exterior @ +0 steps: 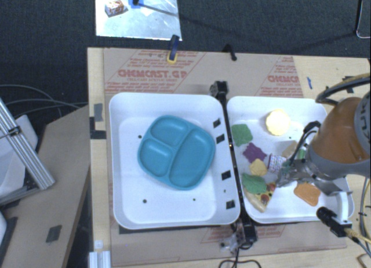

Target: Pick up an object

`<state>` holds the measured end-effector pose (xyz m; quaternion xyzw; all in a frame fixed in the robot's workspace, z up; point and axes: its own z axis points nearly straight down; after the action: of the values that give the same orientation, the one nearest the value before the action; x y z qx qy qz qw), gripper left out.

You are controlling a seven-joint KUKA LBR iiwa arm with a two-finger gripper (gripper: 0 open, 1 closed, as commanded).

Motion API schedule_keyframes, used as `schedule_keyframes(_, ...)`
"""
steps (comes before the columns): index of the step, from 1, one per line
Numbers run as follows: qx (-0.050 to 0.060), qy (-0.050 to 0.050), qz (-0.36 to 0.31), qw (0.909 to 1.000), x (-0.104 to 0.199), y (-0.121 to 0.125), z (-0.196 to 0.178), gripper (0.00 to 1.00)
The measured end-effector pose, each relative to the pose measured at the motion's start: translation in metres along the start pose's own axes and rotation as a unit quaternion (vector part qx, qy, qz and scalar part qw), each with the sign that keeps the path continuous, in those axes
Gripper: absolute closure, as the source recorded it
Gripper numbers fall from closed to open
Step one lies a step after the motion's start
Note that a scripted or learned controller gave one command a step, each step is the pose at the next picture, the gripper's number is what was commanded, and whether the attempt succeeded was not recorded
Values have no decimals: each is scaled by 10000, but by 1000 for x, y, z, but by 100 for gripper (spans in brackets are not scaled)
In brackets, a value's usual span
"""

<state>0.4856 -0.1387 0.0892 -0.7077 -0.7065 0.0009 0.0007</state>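
from my feed the left bin [122,162] holds a blue divided plate [176,151]. right bin [255,105] is cluttered: yellow ball [277,122], green piece [242,133], purple piece [253,152], orange piece [306,193], all crowding the hand [285,175].

The arm [342,139] reached in from the right, its orange band uppermost and the grey wrist below it, angled down and leftward. The gripper [284,175] hung low at the wrist's left end, dark cables looping above it.
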Motion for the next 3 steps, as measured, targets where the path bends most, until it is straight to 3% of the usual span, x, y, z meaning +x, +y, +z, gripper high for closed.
schedule_keyframes(1, -18, 0, -13, 10000, 2, 1, -2, 0)
schedule_keyframes(2, -36, -7, -27, 10000, 24, 2, 4, 0)
schedule_keyframes(3, -32, 1, -26, 10000, 24, 2, -6, 100)
